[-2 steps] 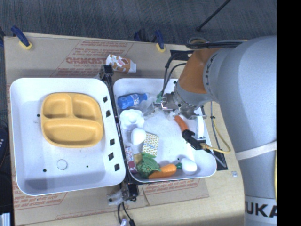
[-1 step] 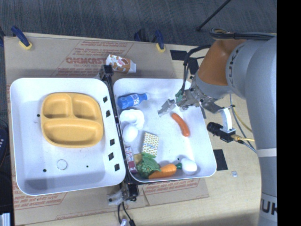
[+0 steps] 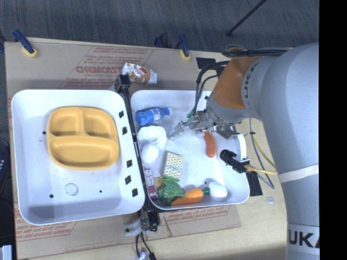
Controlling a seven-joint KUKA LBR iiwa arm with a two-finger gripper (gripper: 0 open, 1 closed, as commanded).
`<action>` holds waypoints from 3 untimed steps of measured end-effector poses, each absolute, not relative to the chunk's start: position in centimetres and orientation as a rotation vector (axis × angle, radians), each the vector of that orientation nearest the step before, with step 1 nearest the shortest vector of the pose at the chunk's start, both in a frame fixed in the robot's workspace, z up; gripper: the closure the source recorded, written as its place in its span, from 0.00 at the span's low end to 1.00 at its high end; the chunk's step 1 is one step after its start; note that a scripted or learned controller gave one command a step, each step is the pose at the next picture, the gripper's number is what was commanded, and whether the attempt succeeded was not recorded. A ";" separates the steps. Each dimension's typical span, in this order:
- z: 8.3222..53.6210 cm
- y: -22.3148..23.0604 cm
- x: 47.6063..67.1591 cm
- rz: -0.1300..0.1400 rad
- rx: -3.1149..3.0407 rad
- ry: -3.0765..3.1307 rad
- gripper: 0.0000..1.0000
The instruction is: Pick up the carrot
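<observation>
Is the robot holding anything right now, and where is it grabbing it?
Cannot tell. The end effector sits low in the right bin, with an orange piece just beside it. The carrot lies apart, near the bin's front edge.

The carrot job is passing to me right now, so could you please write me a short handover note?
Claw: over the upper middle of the right bin; nothing is seen held, and whether it is open or shut cannot be told.
Carrot: lying at the right bin's near edge beside a green leafy item and a white egg, apart from the claw.
Also there: a blue bottle and a small orange piece under the wrist. The yellow divided plate sits in the left bin.
Done: nothing yet. Left: reach, grasp and lift the carrot.
</observation>
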State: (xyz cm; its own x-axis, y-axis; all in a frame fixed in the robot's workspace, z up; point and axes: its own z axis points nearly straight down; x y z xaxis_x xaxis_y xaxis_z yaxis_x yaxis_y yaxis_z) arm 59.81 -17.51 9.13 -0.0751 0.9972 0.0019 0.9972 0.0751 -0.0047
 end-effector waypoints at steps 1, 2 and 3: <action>9.2 -20.6 54.9 -0.007 -2.070 -2.350 0.00; 10.2 -20.8 54.9 -0.001 -2.069 -2.354 1.00; 19.6 -21.2 50.5 0.003 -2.280 -2.159 1.00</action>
